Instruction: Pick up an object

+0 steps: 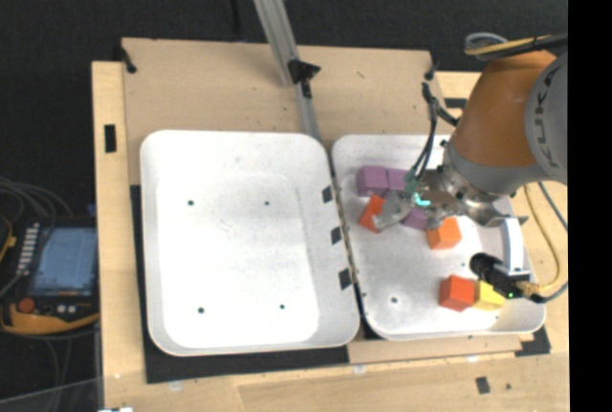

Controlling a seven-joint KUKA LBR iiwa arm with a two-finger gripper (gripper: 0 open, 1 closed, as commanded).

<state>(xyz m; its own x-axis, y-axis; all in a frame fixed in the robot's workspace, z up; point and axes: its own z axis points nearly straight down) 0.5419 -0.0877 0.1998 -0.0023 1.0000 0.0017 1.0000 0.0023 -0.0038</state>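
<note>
Two shallow white bins side by side on the table (113, 209): left bin (239, 152) at nine o'clock of the right bin (421, 329).

Grey arm with orange band (507, 114) reaching in from three o'clock, wrist down over the upper middle of the right bin. End effector (413, 200) low among the objects there, a small teal light glowing at it; fingers not clear enough to tell whether apart or together.

In the right bin: purple block (375, 179) at ten o'clock of the end effector, just beside it. Small orange block (371, 212) at eight o'clock, near the bin's left wall. Another orange cube (444, 233) at four o'clock, close to the wrist. Red-orange cube (459, 292) farther toward five o'clock, touching a yellow piece (490, 297) on its three-o'clock side. Nothing visibly lifted between the fingers.
</note>
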